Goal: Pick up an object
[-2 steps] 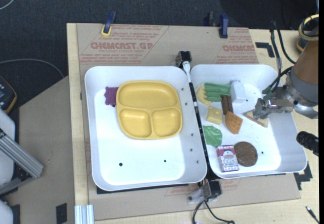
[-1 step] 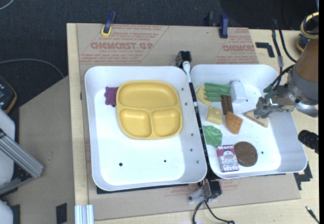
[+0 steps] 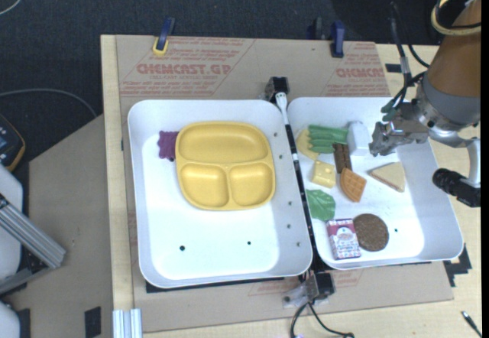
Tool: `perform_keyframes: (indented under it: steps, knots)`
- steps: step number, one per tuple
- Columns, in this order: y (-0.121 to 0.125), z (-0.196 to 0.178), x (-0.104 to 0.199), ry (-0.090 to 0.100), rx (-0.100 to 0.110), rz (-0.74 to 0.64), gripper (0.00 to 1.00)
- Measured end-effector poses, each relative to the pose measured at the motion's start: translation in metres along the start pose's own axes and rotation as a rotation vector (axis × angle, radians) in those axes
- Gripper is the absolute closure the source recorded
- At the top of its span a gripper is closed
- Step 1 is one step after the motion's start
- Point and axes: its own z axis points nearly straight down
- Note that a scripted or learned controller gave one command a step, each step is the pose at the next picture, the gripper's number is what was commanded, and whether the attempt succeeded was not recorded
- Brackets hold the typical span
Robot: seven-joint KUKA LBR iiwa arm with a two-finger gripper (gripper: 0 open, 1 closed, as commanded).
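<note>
My gripper (image 3: 380, 144) hangs over the upper right part of the right bin (image 3: 435, 241), beside a white piece (image 3: 357, 133) and above a tan wedge (image 3: 388, 175). Nothing shows between its tips. In that bin also lie green beans (image 3: 327, 135), a brown stick (image 3: 341, 157), a yellow cheese cube (image 3: 323, 173), an orange cracker (image 3: 352, 184), a green leaf (image 3: 322, 203), a round brown cookie (image 3: 371, 231) and a small red packet (image 3: 344, 239).
The left bin (image 3: 214, 252) holds a yellow divided plate (image 3: 225, 163) with a purple object (image 3: 166, 144) at its left edge. A black divider clip (image 3: 277, 88) sits between the bins. Blue and yellow clamps pin the cardboard at the back.
</note>
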Motion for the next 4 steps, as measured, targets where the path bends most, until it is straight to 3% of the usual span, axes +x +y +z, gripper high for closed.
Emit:
perform_keyframes:
  steps: [1, 3, 4]
  knots:
    - [0.032, 0.005, 0.026, 0.001, 0.001, 0.002, 1.00]
    - [0.037, 0.010, 0.039, 0.002, 0.007, 0.003, 1.00]
    - [0.040, -0.006, 0.029, 0.000, 0.002, 0.003, 1.00]
